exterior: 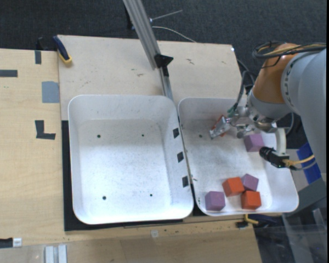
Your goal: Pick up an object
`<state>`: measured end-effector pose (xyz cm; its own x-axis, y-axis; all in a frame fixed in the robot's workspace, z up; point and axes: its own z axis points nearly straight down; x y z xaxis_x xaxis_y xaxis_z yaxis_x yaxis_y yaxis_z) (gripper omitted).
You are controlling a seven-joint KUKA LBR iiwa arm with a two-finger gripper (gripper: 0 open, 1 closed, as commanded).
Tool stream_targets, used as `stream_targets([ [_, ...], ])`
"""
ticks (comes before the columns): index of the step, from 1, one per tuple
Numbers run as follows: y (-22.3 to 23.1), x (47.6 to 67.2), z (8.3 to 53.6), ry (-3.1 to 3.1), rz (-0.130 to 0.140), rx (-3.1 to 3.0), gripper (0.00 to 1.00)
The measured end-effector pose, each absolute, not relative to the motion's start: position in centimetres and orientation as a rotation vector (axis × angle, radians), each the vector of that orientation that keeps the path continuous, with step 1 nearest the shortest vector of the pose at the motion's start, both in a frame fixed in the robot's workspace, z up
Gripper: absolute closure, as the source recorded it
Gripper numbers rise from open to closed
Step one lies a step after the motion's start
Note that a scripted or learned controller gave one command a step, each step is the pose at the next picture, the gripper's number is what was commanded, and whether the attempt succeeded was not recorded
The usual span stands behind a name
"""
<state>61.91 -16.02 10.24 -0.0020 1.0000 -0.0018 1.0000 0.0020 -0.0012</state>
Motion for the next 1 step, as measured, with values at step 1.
stream_targets([
  [1, -12.24, 67.6, 9.21, 2.226, 0.002, 2.212, 0.0],
])
